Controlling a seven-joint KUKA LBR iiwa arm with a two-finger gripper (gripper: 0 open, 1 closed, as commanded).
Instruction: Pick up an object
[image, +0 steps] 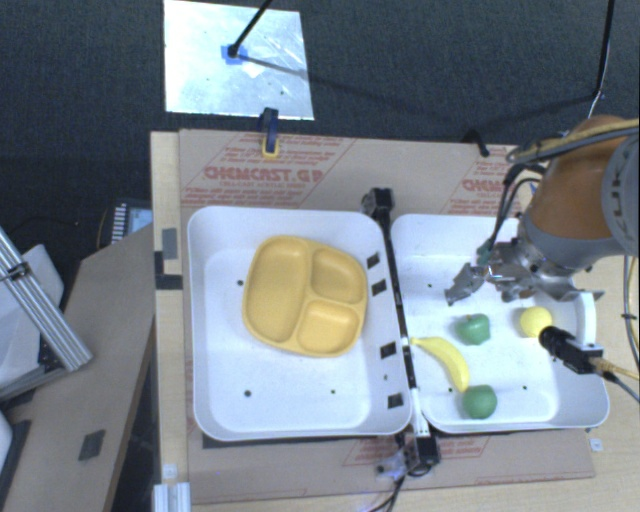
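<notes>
A green apple (473, 328) sits loose in the right bin (430, 250), with a lemon (534, 321) beside it and a banana (445, 359) and lime (480, 401) nearer me. The tool (470, 283) hangs just above the apple, apparently lining up; whether it's clenched or released, I cannot tell.

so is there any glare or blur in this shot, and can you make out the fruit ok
In the camera view, the silver sheet beyond the bench glares brightly; lighting over both bins is even with soft shadows; the banana, lemon and two green fruits read clearly; the gripper looks slightly soft.
</notes>
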